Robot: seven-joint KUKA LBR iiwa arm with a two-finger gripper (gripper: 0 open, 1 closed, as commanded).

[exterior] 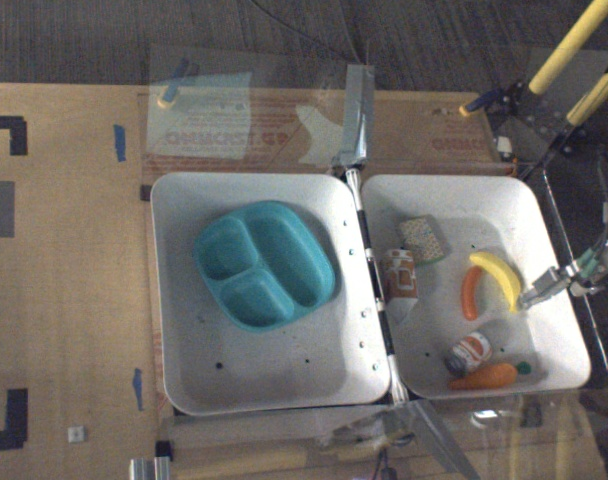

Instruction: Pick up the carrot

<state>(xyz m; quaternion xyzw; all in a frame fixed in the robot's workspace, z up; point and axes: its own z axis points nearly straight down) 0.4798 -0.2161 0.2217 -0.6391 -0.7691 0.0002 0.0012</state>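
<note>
A: Starting nearest us, where's the carrot (484, 377)?

B: Lying flat along the front wall of the right bin (554, 218), its green stub pointing right. A small round red-and-white container (471, 350) sits just behind it, touching or nearly so.

A: How would it handle?

B: My guess is a toy: light, stiff, smooth-skinned, so it could slip. It tapers, so I'd pinch across the thicker middle, fingers closing front to back. The bin wall on one side and that container on the other leave little room.

A: And the gripper (536, 292)?

B: Further back, at the right bin's right side, low beside the banana (497, 277). Nothing is visibly between its fingers; how wide they stand I can't tell. It's well apart from the carrot.

A: What else lies back there?

B: An orange sausage-shaped piece (469, 293) just left of the banana, a brown can (400, 273) on its side by the dividing wall, and a speckled block (422, 237) behind it. In the left bin (184, 348), a teal divided plate (265, 264).
</note>
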